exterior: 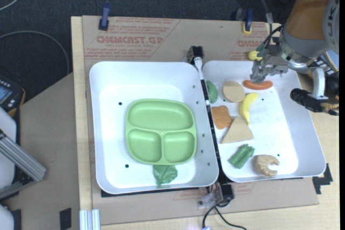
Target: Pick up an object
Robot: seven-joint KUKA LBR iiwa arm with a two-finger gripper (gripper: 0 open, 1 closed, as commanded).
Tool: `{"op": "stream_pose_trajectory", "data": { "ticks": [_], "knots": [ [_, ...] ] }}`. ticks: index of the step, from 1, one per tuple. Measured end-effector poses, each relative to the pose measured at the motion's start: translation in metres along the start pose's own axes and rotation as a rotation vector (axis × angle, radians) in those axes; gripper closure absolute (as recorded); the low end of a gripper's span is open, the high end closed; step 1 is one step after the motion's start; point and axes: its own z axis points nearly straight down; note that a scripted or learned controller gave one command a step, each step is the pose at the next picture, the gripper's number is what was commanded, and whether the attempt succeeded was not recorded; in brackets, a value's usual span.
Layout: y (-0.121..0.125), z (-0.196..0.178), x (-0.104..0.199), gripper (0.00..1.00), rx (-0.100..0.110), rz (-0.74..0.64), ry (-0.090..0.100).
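**Gripper poised over the sausage at the far side of the right bin**

Nearest the camera in the right bin (302,132) lie a bread roll (266,165) and a green pickle-like piece (241,155). Beyond them sit a tan wedge (237,131), an orange-brown slice (221,116) and a banana (247,105), with a round beige piece (234,91) and a dark green piece (211,91) farther back by the divider. The left bin (102,116) holds a green divided tray (160,131), with a leafy green item (164,174) just near of it.

At the far side of the right bin lies a red-orange sausage (258,84), and the gripper (264,72) hangs right over it, touching or just above; I cannot tell which. Whether its tips are spread or pressed together cannot be made out, and nothing is visibly held between them.

The step in hand looks like the approach or grasp on the sausage. The next move likely calls for closing squarely across its narrow body, then lifting straight up, clear of the beige piece and banana close by.
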Motion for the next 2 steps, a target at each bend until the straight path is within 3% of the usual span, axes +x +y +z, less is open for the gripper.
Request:
{"op": "stream_pose_trajectory", "data": {
  "ticks": [2],
  "knots": [
    [0.001, -0.021, 0.0, 1.0, -0.005, -0.002, -0.002]
  ]
}}
